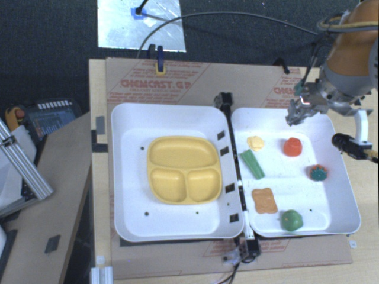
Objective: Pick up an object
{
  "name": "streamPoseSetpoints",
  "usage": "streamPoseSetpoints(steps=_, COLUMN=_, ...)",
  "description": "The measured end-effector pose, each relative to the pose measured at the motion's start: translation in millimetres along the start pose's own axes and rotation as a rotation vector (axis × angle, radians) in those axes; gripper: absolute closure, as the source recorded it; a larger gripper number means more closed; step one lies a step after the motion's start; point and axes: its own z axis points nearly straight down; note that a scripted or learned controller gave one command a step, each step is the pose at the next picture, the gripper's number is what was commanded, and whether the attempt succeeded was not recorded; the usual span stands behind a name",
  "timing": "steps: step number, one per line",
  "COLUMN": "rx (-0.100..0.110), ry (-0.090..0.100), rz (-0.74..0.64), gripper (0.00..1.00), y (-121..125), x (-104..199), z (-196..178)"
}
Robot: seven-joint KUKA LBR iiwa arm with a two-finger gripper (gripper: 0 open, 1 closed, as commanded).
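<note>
The right bin (pixel 340 218) holds several small objects: a pale yellow piece (pixel 255 142), a red-orange block (pixel 292 147), a long green piece (pixel 252 164), a teal and red ball (pixel 318 173), an orange-brown slab (pixel 265 200) and a green ball (pixel 291 220). My gripper (pixel 295 118) hangs over the bin's far rim, above and a little right of the red-orange block. Nothing shows between its fingers, and their spacing is too small to read.
The left bin (pixel 124 158) carries a yellow three-compartment tray (pixel 182 169). A black clip divider (pixel 231 158) runs between the bins. A cable arcs over the back of the bench, and a blue and yellow clamp (pixel 159 60) sits at its far edge.
</note>
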Motion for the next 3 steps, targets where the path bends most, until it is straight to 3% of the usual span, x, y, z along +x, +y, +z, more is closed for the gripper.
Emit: streamPoseSetpoints(steps=3, rx=0.006, ry=0.003, rz=-0.004, gripper=1.00, y=25.4, x=163.1, z=33.9)
